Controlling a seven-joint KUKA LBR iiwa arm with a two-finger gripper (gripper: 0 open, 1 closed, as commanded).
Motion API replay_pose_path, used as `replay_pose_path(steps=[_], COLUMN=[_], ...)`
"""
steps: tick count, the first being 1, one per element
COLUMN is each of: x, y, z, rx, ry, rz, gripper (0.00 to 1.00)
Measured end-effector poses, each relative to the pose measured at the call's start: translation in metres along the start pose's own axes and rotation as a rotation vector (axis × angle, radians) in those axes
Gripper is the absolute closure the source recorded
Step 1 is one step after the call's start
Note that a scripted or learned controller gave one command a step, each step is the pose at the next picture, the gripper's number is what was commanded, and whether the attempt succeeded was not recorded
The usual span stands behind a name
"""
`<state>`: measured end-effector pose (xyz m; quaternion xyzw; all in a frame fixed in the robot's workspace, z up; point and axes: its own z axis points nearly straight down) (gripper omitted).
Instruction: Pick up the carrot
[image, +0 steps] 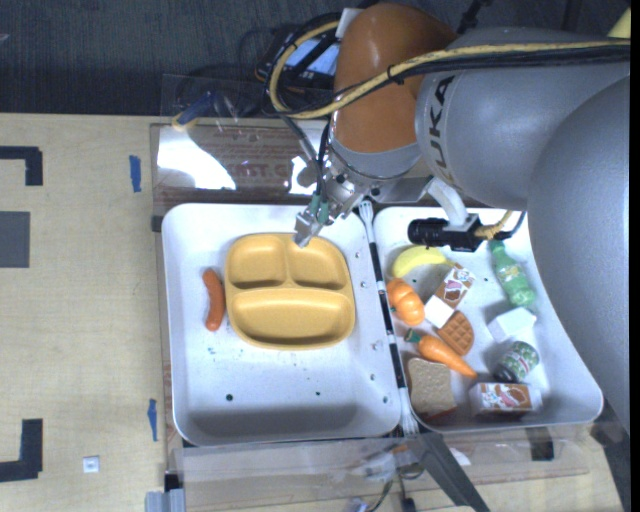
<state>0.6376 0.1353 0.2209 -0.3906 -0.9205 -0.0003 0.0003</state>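
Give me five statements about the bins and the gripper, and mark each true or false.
1. The carrot lies in the right bin. True.
2. The gripper hovers over the carrot. False: it is at the upper edge of the yellow tray in the left bin.
3. A sausage lies left of the yellow tray. True.
4. The banana sits inside the yellow tray. False: it is in the right bin, near its top.
5. The carrot rests in a tray compartment. False: it lies beside the waffle and the bread slice.
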Motion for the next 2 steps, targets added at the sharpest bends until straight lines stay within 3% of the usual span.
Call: replay_pose_path(steps=[1, 2], x=[0.033, -0.003], y=[0.054, -0.005], z=[-0.006, -0.016], rx=[-0.005, -0.001], ry=[-0.004, -0.002], rz=[-0.031, -0.492], gripper=[1.0, 1.0])
